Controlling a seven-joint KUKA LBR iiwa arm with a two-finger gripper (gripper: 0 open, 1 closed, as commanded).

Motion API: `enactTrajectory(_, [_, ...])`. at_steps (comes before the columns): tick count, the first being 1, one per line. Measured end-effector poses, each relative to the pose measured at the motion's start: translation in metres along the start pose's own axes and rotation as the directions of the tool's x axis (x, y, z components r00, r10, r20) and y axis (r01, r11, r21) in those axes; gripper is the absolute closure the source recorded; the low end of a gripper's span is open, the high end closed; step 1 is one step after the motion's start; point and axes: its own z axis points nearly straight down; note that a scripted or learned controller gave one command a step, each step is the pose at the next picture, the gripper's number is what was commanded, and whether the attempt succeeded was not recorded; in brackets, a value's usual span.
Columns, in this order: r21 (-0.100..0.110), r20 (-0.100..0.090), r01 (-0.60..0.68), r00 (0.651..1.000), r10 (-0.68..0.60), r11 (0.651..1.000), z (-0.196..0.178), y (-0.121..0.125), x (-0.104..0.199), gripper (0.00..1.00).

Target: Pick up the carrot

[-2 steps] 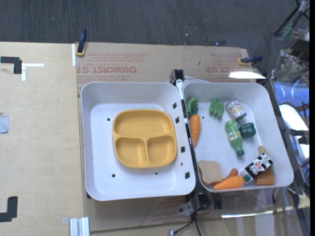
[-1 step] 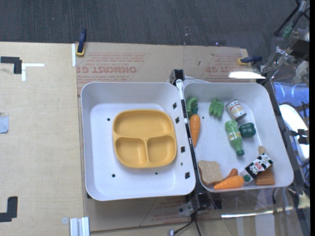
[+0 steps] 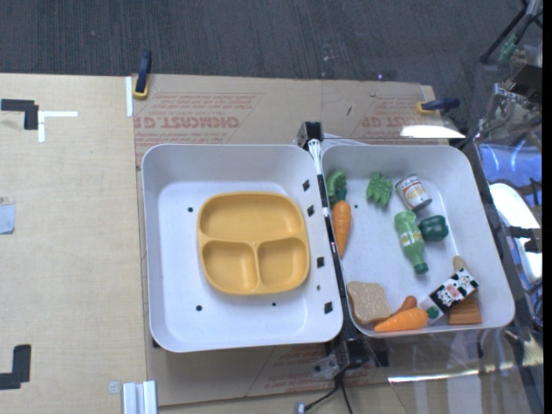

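Nearest, lower right, lies a second carrot (image 3: 402,321); my carrot (image 3: 341,222) hugs the bin wall (image 3: 325,231), light, rigid, slick, best gripped mid-body; claw state unknowable

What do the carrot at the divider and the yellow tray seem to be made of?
Carrot: probably moulded plastic, judging by its smooth, even orange body and green top. Yellow tray: likely plastic with a matte finish, uniform in colour with rounded compartments.

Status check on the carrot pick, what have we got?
Carrot lies untouched in right bin, hard against its left wall, green top up. Second carrot at near edge beside bread slice. Nothing on top of either.
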Motion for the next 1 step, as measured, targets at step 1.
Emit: enactTrajectory(1, [0.001, 0.000, -0.001, 1.000, 0.001, 1.000, 0.0002, 0.0000, -0.0001, 0.00])
